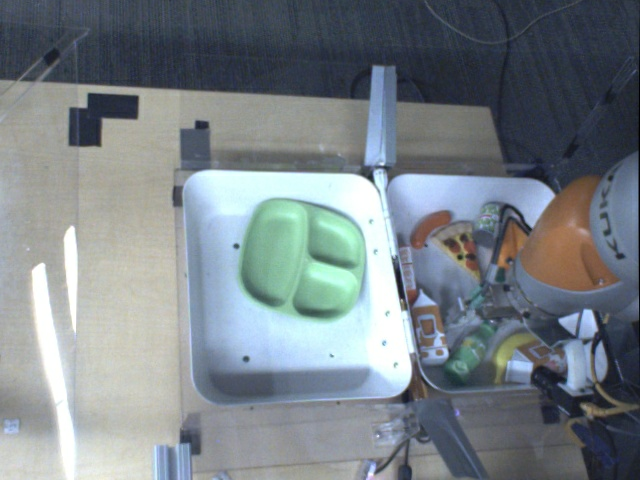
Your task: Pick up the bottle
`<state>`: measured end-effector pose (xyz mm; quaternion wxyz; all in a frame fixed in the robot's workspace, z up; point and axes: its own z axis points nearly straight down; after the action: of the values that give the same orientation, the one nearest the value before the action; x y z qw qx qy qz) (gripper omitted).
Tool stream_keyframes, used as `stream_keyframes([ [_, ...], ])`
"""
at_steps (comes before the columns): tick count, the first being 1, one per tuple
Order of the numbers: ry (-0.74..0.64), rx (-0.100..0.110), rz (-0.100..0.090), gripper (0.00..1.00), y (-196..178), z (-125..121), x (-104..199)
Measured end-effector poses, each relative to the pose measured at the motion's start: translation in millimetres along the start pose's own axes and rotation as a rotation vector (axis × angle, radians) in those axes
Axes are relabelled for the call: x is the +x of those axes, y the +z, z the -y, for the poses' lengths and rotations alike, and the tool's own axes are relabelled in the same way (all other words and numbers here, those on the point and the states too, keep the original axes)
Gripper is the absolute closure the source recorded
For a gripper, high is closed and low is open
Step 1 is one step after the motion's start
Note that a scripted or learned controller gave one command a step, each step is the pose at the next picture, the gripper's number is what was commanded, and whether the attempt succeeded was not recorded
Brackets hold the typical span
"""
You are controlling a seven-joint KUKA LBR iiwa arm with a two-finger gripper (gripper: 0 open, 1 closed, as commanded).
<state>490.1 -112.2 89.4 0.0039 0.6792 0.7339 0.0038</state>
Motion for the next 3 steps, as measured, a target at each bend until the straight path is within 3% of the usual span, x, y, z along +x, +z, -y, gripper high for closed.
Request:
stream_keyframes([
  [1, 0.000, 0.000, 0.000, 0.00, 0.0, -0.2, -0.1],
  [2, -0.005, -0.010, 0.003, 1.00, -12.2, -3.9, 0.2],
  [3, 0.136, 0.006, 0.000, 1.00, -95.8, -12.8, 75.1],
])
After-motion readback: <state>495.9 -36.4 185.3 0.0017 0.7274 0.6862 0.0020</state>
